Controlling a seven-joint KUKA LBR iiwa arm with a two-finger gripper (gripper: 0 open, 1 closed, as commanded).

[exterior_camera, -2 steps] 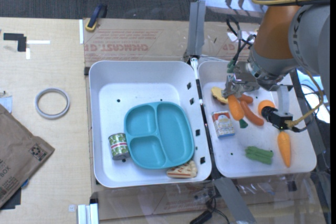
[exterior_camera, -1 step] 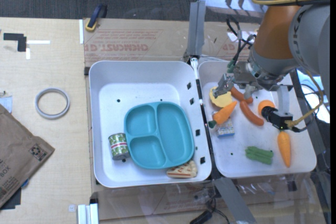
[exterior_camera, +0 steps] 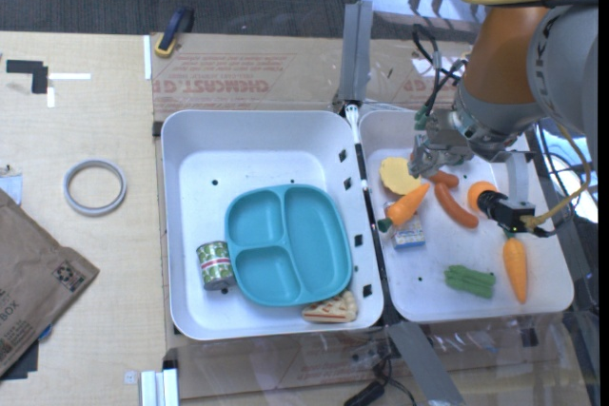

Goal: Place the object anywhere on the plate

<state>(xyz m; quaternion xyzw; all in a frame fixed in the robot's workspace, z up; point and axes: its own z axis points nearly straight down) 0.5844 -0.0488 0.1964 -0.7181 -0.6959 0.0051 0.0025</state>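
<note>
camera view takes us left to right: in the left white bin [exterior_camera: 181, 204] sits the turquoise three-compartment plastic plate [exterior_camera: 287, 244], tilted a touch, with a small green-labelled tin can [exterior_camera: 215, 264] touching its left edge and a toasted sandwich wedge [exterior_camera: 332, 307] tucked under its lower right rim. over the divider, the right white bin [exterior_camera: 552, 295] holds the toy food. the gripper [exterior_camera: 430, 159] hangs low over the top-left of that bin, right above a pale yellow rounded slice [exterior_camera: 394, 173] and an orange plastic carrot with green stalk [exterior_camera: 406, 205]; whether its fingers are spread or closed, can't tell from here. the carrot looks the likely target, though that's a guess. it's tapered, glossy, probably light, hollow and stiff, so slippery; best pinched across the thicker middle, not the tip. further right: an orange sausage [exterior_camera: 456, 205], a green pea pod [exterior_camera: 470, 280] and a second orange carrot [exterior_camera: 515, 267].
</note>
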